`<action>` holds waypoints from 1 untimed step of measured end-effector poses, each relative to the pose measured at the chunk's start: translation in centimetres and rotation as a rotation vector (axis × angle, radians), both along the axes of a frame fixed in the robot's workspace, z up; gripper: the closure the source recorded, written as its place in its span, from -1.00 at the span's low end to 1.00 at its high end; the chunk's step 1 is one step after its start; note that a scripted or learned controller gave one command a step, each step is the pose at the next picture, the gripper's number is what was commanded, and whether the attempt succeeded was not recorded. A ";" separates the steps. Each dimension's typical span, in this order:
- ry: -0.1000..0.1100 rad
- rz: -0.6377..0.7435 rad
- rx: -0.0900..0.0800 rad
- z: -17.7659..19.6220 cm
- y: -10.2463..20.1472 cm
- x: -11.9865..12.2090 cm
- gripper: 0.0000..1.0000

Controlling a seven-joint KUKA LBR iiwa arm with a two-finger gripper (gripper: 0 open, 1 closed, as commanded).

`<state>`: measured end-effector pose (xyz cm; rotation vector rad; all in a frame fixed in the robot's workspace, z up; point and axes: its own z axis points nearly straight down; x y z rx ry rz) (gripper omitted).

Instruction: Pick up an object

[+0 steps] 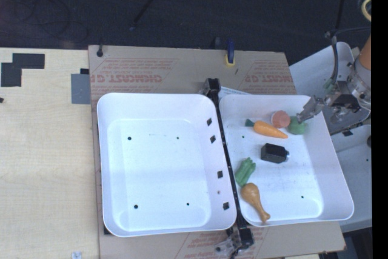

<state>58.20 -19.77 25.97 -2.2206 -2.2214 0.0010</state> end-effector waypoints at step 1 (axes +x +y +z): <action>0.001 0.001 0.000 1.0 -0.1 0.0 1.00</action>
